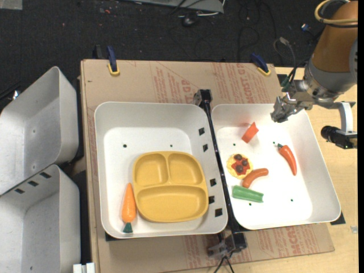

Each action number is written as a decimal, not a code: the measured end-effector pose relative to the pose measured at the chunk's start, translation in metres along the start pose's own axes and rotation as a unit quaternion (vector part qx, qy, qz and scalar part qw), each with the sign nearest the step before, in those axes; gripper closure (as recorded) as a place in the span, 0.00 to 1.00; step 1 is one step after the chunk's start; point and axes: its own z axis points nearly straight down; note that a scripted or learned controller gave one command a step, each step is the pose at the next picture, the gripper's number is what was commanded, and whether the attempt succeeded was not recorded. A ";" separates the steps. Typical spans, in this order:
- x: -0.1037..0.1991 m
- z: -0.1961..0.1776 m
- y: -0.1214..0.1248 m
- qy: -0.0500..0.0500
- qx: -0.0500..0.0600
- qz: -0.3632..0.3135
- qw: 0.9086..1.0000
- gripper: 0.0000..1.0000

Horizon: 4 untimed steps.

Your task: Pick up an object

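Tool [282, 114] hovered over the right bin's [318, 152] far edge; its grip state could not be told. Nearest object was a small orange-red wedge [249, 132], lying apart from it.

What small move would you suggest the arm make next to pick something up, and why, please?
Probably shift the gripper a little left and down toward the orange-red piece. The gripper hangs over the right bin near its back edge, and that piece looks like the closest item, lying apart from the others.

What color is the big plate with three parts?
The plate is yellow, seen best in the camera view.
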 end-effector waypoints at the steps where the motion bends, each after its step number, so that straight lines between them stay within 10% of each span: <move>1: 0.064 0.004 0.002 0.000 0.000 0.000 1.000 1.00; 4: 0.223 0.001 -0.001 0.001 0.000 0.000 1.000 1.00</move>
